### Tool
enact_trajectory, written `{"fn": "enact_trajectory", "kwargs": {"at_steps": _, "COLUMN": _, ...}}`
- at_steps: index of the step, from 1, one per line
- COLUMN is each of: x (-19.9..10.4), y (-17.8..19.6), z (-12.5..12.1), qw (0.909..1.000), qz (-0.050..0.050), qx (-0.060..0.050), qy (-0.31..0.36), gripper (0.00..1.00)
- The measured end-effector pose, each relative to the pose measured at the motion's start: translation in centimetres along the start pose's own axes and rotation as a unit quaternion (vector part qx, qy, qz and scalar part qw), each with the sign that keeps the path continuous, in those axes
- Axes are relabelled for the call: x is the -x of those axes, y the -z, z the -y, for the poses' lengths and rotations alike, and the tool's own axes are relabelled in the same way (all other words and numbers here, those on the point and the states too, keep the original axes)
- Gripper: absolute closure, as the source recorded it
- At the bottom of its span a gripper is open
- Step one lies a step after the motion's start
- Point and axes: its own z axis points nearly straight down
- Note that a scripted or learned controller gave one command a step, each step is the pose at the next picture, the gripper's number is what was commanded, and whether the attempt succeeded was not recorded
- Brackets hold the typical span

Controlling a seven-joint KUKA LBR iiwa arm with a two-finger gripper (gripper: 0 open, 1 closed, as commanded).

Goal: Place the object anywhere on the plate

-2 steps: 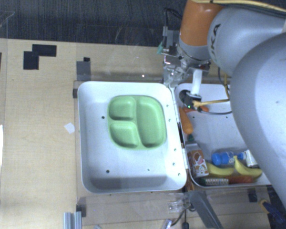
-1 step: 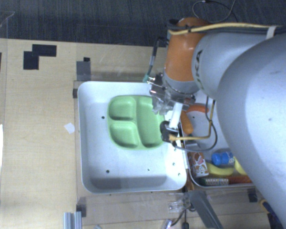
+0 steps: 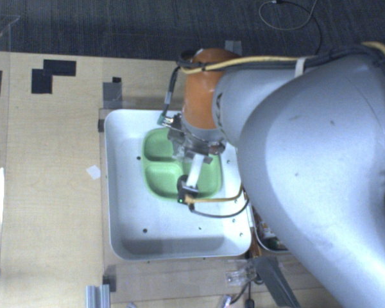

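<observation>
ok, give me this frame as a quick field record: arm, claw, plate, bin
arm: grey with an orange band, reaching in from the right and covering the right side of the view
claw: above the plate, over its right part
plate: green, with divided compartments, lying in the bin's upper middle
bin: white and shallow, with its lower part bare
grasp: nothing seen held

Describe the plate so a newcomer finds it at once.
Find the white bin mid-bench. The plate lies toward its far side, partly under the gripper. It alone is pale green, split by ridges into compartments.
</observation>
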Motion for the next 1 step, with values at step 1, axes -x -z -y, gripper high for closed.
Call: {"fn": "enact_trajectory", "kwargs": {"at_steps": 1, "x": -8.60, "y": 3.62, "z": -2.41, "qw": 0.9999, "qz": 0.005, "qx": -0.011, "qy": -0.005, "gripper": 1.00}}
